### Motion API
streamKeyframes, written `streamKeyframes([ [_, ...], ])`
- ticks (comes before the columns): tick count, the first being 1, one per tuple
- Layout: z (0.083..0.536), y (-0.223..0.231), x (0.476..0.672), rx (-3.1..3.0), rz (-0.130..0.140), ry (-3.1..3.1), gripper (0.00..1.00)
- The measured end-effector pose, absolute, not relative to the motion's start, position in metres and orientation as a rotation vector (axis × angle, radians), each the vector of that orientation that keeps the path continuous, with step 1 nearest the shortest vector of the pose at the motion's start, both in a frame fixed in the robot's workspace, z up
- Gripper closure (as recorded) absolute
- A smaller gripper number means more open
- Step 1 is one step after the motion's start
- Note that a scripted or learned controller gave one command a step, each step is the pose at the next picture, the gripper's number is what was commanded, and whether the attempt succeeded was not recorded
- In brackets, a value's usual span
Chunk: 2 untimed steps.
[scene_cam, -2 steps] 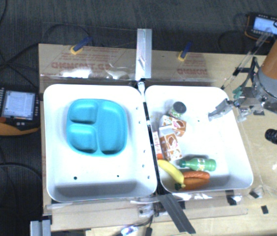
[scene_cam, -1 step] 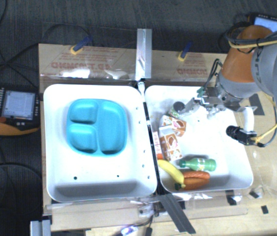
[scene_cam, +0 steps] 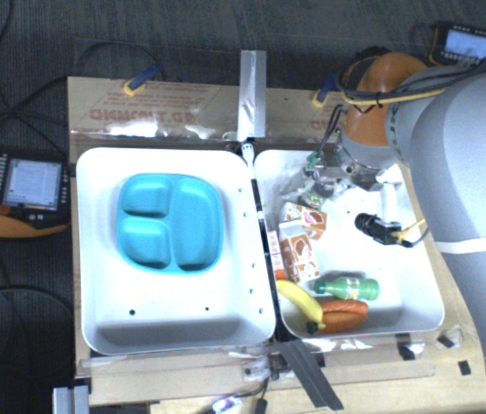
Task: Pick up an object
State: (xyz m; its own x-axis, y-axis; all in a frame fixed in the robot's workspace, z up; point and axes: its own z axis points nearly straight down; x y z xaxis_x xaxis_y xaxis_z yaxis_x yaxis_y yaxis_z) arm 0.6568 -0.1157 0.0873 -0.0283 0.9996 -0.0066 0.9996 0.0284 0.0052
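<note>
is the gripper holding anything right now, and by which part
It cannot be told. The gripper is at the far end of the right bin, just beyond the carton, and no hold on anything is clear from this view.

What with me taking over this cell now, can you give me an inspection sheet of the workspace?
Surface: left bin and right bin, white, side by side.
Job's things: right bin holds a carton, banana, green bottle and an orange item; left bin holds a blue plate.
Clutter: nothing seen.
Gripper: gripper low over the right bin's far end, just beyond the carton.
Cables: black cable on the carpet at left.
Surroundings: pendant on the carpet at left; cardboard behind the bins.
</note>
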Motion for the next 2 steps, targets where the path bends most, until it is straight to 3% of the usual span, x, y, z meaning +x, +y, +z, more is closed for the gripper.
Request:
streamKeyframes([
  [1, 0.093, -0.115, 0.656, 2.181, -0.010, 2.252, 1.00],
  [2, 0.217, -0.122, 0.646, 2.263, -0.011, 2.184, 1.00],
])
